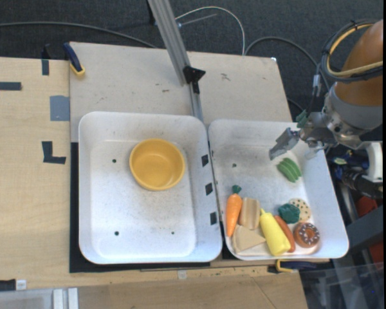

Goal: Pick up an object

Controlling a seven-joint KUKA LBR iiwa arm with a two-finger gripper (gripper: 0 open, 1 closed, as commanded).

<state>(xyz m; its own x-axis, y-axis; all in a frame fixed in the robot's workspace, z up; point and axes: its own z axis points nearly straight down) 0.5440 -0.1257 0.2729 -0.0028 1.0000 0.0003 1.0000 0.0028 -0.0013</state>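
Green pod-shaped toy (289,168) just below and slightly right of the gripper (282,145), long axis slanting down-right, apart from it. Fingers' spread impossible to tell. Nothing gripped.

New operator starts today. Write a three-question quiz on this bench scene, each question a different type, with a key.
1. True or false: the yellow bowl sits in the same bin as the carrot.
2. Which item lies nearest the gripper?
A. the doughnut
B. the green vegetable
C. the yellow bottle
3. Fill in: the toy foods are clustered toward the ____ edge of the right bin, as the camera sees it.

Key
1. False: the bowl is in the left bin, the carrot in the right one.
2. B
3. Near (bottom)
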